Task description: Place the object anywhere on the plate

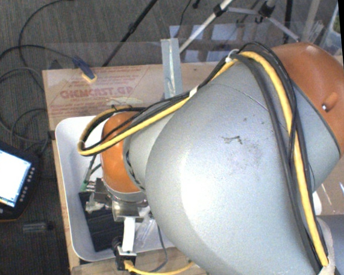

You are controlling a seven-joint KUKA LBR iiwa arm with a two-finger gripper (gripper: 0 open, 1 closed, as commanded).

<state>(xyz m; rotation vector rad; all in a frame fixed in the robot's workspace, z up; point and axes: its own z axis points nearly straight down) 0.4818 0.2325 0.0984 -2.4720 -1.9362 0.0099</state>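
The grey arm's hand (110,215) hangs low inside the shallow white left bin (72,173); its own bulk hides object and plate, and its grip cannot be told.

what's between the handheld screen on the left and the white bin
In the camera view, the handheld screen lies on dark floor; between it and the white bin are dark carpet and the bench's brown board edge, with nothing resting on it.

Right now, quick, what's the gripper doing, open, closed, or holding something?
Gripper: cannot be told. It sits low over the left white bin, and the grey arm blocks the view of it.
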